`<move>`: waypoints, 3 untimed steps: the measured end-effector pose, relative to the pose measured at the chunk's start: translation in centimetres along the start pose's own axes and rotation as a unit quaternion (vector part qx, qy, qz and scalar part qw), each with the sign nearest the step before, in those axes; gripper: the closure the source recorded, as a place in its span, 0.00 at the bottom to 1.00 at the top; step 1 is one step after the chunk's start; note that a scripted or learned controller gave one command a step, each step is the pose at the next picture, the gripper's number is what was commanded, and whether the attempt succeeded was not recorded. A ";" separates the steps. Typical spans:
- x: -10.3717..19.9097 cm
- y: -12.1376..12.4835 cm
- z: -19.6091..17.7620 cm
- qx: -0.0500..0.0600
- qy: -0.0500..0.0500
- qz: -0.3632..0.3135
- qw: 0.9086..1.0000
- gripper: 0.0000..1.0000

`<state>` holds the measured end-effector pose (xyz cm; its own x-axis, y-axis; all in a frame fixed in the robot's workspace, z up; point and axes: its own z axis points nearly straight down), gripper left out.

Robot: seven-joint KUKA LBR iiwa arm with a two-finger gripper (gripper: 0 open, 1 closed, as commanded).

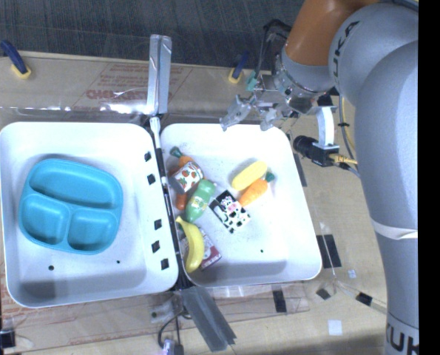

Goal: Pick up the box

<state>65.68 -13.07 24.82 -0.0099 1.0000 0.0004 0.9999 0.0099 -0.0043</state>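
The box (231,211) is small, with a black-and-white cow pattern, and lies near the middle of the right bin (293,257). A second small carton (188,176), red and white, rests near the divider. My gripper (251,115) hangs above the right bin's far rim, well up and away from the box. Its two fingers (234,114) are spread apart with nothing between them, so it is open.
Around the box lie a green bottle (200,198), a banana (192,244), a yellow piece (249,174) and an orange carrot (253,191). A blue divided tray (72,205) sits in the left bin (27,287). The arm's bulk fills the right side.
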 end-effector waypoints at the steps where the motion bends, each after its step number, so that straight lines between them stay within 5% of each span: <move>1: 4.8 -5.2 5.2 0.000 0.000 -0.031 1.000 0.00; 2: 2.9 0.1 14.5 -0.001 0.000 -0.095 0.995 0.00; 3: -8.0 -3.1 15.5 -0.001 -0.001 -0.154 0.988 0.00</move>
<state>62.62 -21.12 9.30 -0.3145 0.9493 0.0003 0.9493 0.3145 -0.0016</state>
